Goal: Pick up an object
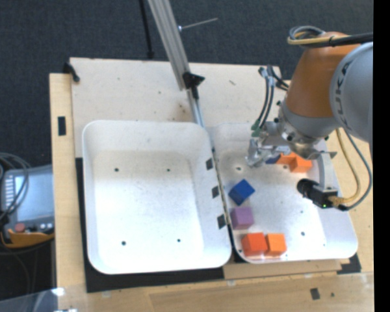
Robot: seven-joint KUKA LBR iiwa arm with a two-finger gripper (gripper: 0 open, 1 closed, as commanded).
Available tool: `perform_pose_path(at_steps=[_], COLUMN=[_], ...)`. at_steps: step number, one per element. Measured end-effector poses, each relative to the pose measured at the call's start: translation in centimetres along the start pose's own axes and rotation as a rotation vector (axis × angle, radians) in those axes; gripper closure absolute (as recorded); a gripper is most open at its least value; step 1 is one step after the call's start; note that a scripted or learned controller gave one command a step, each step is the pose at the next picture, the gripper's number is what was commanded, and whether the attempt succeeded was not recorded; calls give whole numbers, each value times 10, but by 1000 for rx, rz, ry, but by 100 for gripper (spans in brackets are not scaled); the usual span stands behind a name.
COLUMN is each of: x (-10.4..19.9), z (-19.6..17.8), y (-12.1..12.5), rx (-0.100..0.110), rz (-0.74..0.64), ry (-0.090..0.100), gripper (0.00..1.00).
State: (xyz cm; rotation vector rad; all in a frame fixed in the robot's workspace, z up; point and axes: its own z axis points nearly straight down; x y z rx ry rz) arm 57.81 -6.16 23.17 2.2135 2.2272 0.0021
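The right bin (338, 229) holds several small blocks. A blue cube (241, 191) lies near its left wall, and a purple cube (242, 217) sits just in front of it. At the front edge a red-orange cube (253, 242) touches an orange cube (275, 242). Another orange block (298, 163) lies toward the back, partly hidden under the arm's wrist. My gripper (257, 155) hangs over the back left part of this bin, up and to the right of the blue cube, with no block seen in it.
The left bin (94, 174) lies beside the right one, sharing a middle wall (218, 194). A slanted metal rail (172, 44) rises from behind the bins. Cables (351, 194) loop off the wrist over the right bin's right side.
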Motion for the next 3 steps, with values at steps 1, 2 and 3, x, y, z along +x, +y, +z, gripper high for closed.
perform_pose_path(at_steps=[1,2,3], x=[39,90,150], z=[-2,8,3], y=[21,38,59], rx=[0,1,0], rz=[-1,0,-2], ry=[1,0,2], gripper=[100,100,100])
